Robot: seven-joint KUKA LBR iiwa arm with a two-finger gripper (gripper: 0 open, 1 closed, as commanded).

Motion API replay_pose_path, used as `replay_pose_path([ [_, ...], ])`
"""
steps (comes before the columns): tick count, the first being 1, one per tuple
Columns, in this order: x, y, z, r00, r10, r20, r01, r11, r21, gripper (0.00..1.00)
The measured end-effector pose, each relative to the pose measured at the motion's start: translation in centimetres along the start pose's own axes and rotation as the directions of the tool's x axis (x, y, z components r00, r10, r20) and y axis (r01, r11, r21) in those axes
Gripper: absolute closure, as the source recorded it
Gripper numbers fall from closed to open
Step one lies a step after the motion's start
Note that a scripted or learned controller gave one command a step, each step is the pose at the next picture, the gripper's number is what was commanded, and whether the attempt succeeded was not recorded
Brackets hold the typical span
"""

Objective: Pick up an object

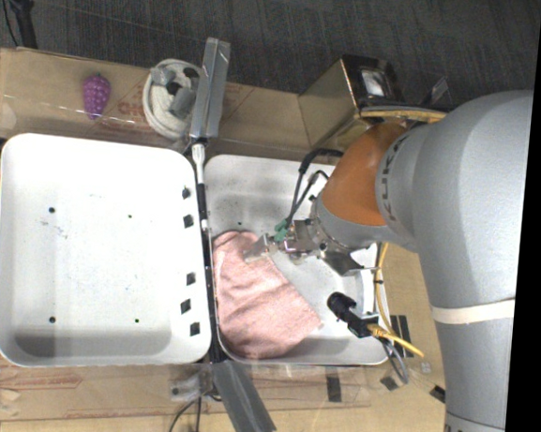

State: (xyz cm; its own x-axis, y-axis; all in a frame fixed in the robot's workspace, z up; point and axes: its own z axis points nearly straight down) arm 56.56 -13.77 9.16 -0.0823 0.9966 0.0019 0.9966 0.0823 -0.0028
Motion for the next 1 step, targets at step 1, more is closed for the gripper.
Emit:
replay_pose_path([
  [1,-4.49,-5.34,0.02,0.999,-0.05,0.0,0.05,0.999,0.0,0.0],
])
